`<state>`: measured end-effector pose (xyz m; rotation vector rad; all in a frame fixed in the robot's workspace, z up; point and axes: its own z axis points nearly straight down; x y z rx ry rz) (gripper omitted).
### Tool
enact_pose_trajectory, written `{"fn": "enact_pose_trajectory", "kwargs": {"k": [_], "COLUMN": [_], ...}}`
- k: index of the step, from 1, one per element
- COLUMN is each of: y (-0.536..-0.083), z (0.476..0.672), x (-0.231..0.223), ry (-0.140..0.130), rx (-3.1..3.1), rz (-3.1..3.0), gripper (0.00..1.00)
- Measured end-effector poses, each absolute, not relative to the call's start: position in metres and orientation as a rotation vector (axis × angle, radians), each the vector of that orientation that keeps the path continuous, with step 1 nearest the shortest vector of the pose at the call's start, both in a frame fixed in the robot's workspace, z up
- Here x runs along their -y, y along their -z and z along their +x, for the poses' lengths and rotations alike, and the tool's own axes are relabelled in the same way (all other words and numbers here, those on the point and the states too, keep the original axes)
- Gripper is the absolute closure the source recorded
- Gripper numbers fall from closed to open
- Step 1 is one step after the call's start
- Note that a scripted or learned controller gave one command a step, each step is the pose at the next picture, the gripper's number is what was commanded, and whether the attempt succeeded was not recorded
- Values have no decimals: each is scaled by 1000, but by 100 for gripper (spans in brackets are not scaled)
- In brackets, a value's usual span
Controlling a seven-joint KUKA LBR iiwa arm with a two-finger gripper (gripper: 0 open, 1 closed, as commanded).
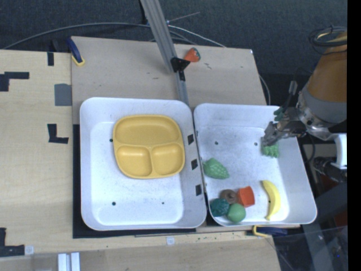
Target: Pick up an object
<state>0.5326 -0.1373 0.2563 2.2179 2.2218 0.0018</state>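
Pincer [274, 135] over right bin [248, 117], far-right side, w/ green toy [271, 149] right under its tips; can't tell if clamped. Yellow tray [149, 145] in left bin [93, 151].

Setting: robotics lab / test cell, not a home or shop. Evidence: industrial arm [327, 83] w/ orange band mounted at bench side. Bench [130, 66] is bare plywood w/ black tape marks, set over dark carpet-type floor. Two identical white bins, left bin [90, 168] and right bin [293, 174], butt together at bench centre, joined by black clips. Metal pole [161, 24] w/ clamp rises from bench rear, angled twd camera. Loose cables [84, 27] run across floor behind bench. Contents are props: yellow compartment tray [149, 145], plastic toy food incl. banana [272, 199].
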Motion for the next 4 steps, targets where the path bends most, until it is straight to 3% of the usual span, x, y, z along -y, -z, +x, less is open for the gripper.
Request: {"fn": "enact_pose_trajectory", "kwargs": {"k": [1,3,4], "y": [-242,-232,-228], "z": [536,523,534], "x": [86,-31,-90], "ry": [1,2,1], "rx": [-2229,-2233,-2233], "rz": [2216,2215,2214], "gripper": [100,100,100]}}
